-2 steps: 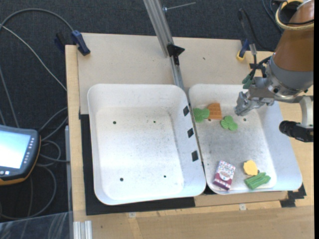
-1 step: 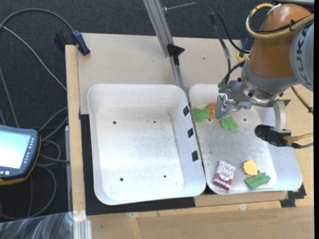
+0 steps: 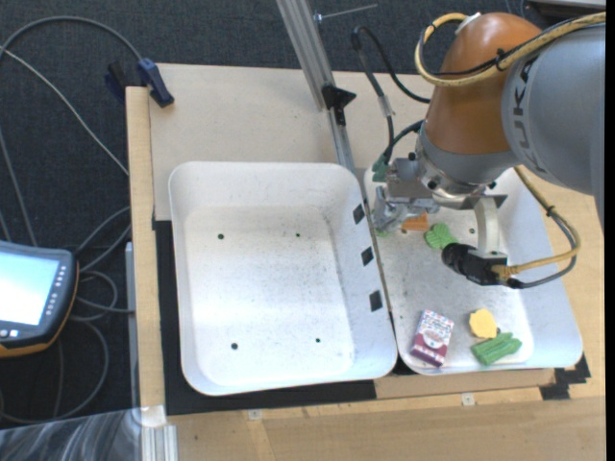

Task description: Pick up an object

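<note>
My gripper (image 3: pixel 392 211) hangs low over the upper left part of the right bin (image 3: pixel 548 286), close to the wall shared with the left bin, and the grey and orange wrist hides most of it. A small orange object (image 3: pixel 416 224) lies right beside the gripper, and a small green piece (image 3: pixel 439 234) sits just to its right. Near the bin's front edge lie a pink and purple packet (image 3: pixel 432 337), a yellow object (image 3: pixel 482 323) and a green object (image 3: pixel 496 349).
The left bin (image 3: pixel 192 200) sits beside the right one, with black clips along the shared wall. A black cable fitting (image 3: pixel 468 261) hangs from the wrist over the right bin. A metal post (image 3: pixel 309 46) rises behind the bins.
</note>
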{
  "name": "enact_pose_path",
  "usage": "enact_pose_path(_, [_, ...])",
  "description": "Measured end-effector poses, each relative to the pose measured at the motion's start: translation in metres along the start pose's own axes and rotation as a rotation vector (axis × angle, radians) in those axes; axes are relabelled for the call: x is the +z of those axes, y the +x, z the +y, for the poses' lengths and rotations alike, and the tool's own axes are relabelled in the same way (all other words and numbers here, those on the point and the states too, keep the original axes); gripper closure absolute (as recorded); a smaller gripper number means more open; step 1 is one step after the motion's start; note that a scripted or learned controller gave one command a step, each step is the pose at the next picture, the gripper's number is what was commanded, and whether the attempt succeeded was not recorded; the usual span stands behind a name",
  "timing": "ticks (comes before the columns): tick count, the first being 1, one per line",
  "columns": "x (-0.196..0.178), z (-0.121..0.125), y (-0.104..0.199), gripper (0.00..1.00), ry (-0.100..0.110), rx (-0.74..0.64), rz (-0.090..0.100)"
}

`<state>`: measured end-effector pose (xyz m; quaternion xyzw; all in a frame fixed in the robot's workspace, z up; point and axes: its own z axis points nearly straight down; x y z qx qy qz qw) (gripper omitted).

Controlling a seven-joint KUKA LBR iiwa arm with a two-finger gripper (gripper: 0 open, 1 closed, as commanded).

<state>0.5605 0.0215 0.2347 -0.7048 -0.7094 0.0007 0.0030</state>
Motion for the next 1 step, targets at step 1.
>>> enact_pose_path(1, [-0.0067,0.0192,0.0546,1.00,-0.008,-0.001,0.000])
